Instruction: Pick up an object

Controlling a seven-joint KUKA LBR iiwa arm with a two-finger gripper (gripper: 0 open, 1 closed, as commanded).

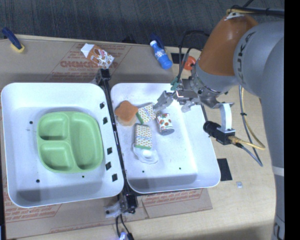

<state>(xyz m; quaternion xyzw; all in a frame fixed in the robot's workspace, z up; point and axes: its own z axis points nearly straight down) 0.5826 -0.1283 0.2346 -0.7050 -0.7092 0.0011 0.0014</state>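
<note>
The right bin (190, 159) holds a small cluster of objects. An orange round piece (125, 112) lies at the left, with a patterned packet (145, 114) beside it. A small white cup with red dots (164, 123) lies on its side to their right. Below them are a second patterned packet (143, 136) and a white lump (148, 155). My gripper (174, 102) hangs over the bin's upper middle, just above and right of the cup. Its fingers (163, 100) are spread open with nothing between them.
The left bin (15, 179) holds a green divided plate (70, 141). Behind the bins, on the cardboard, lie a snack packet (97, 55), a blue clamp (161, 55) and another blue clamp (12, 39). A black cable fitting (217, 131) hangs at the right bin's edge.
</note>
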